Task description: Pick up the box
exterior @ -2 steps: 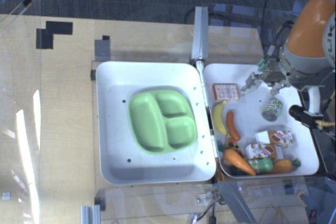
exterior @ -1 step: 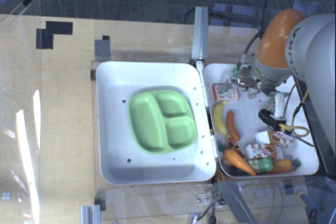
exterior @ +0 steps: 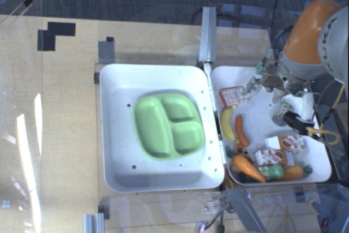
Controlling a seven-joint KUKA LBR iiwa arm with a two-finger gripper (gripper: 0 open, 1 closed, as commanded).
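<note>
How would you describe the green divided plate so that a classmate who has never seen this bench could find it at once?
Start with the two white bins and take the left bin, the one away from the arm. In its middle lies the green plate, pale green and moulded into three compartments. Unlike the toy food crowded in the right bin, it lies alone and is far larger.

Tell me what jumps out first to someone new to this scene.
The big green divided tray in the middle of the left bin grabs the eye. Next comes the arm's orange band at upper right, above the right bin, where toy food crowds the near edge.
</note>
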